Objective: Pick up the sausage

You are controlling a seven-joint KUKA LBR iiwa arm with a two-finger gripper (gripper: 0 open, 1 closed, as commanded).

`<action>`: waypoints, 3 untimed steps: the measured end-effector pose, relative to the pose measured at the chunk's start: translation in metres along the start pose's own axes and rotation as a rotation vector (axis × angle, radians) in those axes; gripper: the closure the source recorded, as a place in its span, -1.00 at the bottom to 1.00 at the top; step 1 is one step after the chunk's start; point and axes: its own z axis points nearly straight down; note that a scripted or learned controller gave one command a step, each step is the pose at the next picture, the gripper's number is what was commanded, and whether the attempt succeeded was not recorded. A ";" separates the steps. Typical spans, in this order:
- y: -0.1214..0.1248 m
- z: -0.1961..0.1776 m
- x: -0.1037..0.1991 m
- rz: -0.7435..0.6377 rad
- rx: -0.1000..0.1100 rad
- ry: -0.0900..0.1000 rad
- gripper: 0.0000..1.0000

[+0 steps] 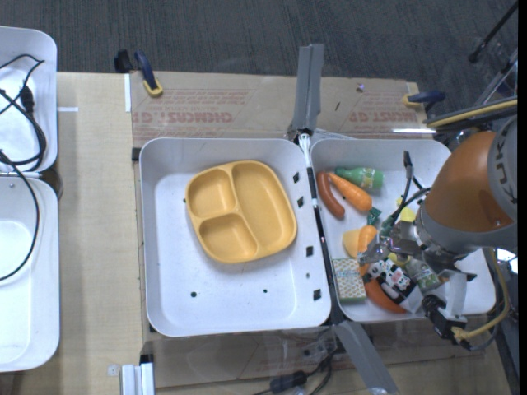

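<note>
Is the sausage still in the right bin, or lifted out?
In the bin. The sausage lies flat beside the carrot, apart from the gripper.

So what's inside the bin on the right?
The right bin holds toy food: a sausage, a carrot, a green bottle and an orange piece. The arm and its end effector cover the rest.

A pale wooden worktop (90, 220) is carrying two shallow white bins side by side, the left bin (165, 303) and the right bin (325, 151) touching along their inner edges. Brown printed cardboard (214, 109) is lying beneath them. A blue-handled clamp (146, 74) is resting at the far edge.
</note>
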 end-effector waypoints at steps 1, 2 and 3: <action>0.003 -0.010 0.000 0.003 -0.008 0.000 1.00; 0.007 0.020 -0.004 0.291 -0.019 0.005 1.00; 0.001 0.025 0.002 0.452 -0.004 0.002 1.00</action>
